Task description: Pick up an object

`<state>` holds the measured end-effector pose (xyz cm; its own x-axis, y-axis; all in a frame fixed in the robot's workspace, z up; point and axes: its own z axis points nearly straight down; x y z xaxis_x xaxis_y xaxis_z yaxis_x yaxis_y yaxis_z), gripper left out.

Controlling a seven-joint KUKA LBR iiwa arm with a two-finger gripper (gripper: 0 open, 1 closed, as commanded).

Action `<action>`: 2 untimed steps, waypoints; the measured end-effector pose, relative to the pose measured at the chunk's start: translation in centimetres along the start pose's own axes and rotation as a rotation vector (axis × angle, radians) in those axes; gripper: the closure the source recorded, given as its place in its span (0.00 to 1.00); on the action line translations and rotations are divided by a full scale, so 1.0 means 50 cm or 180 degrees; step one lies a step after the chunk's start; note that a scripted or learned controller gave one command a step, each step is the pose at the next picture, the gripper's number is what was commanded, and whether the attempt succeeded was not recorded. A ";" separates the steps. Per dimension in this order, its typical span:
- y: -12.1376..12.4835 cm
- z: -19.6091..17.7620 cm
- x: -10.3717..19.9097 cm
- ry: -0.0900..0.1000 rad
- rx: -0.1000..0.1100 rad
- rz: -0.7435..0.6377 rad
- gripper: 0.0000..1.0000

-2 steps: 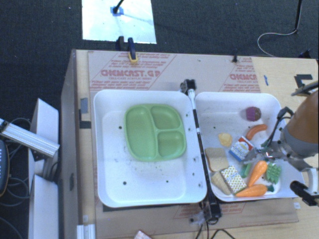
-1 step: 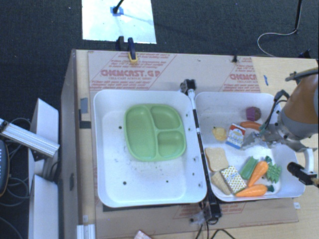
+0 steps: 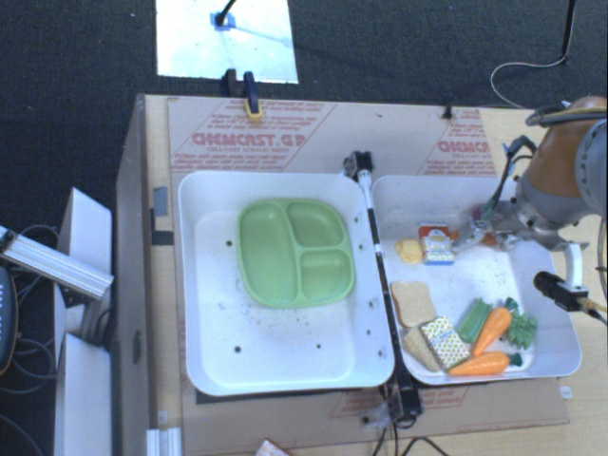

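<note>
Sitting alone in the left bin (image 3: 214,350), a green divided plate (image 3: 294,253) is taking up the middle of that tray, leaving bare white floor all round it and plenty of room for a descent from above. Running between the two trays, a dark bar (image 3: 377,255) is marking the shared edge, where both rims are touching and no slack is showing. Crowding the right bin (image 3: 560,350), the candidates for picking are lying flat and close together: a small yellow piece (image 3: 409,250) just beside a red-and-white carton (image 3: 437,243) near the middle, a slice of bread (image 3: 414,302) below them, a patterned packet (image 3: 445,340) touching a second slice, and two carrots (image 3: 486,345) with green tops pressed toward the near rim. That cluster is likely making a clean approach harder than the carton, which is lying with open floor below it. Reaching in from the right of the worktop (image 3: 285,131), the grey and orange arm (image 3: 560,174) is hanging its claw (image 3: 480,226) low over the right bin's far side, just beside the carton; whether it is spread or closed cannot be told here, and nothing is visibly caught in it.
</note>
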<state>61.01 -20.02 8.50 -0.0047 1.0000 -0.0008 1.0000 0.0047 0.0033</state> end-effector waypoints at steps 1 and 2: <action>0.002 -0.022 -0.001 -0.0006 -0.0008 -0.0012 1.00; 0.002 -0.022 -0.001 -0.0006 -0.0006 -0.0015 0.00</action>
<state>61.08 -20.06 9.58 -0.0094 1.0000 -0.0028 0.9999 0.0094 0.0053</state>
